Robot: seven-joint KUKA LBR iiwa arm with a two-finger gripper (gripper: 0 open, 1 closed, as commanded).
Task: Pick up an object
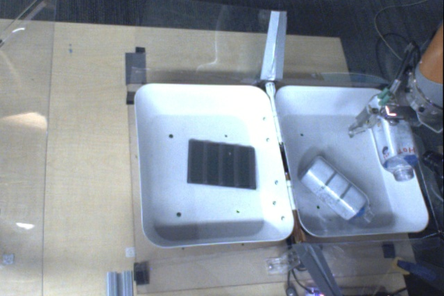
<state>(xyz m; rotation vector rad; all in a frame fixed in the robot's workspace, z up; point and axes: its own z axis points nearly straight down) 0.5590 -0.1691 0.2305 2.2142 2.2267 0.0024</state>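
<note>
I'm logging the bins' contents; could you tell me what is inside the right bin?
The right bin holds a silver pack and a clear bottle by its right wall, with the gripper above. The bottle's upper end is covered.

pale wooden bench with two white bins on it: left bin, right bin, sitting side by side.

Even, fairly bright overhead light is filling the frame, and the two white bins at centre are reading close to overexposed. A pale patch of glare is lying on the wooden bench at the left edge, with fainter reflections streaking off clear sheeting along the upper middle. Soft shadows are pooling inside the lower walls of both bins. The picture is looking slightly soft and grainy throughout, and the dark floor across the top is losing detail
</note>
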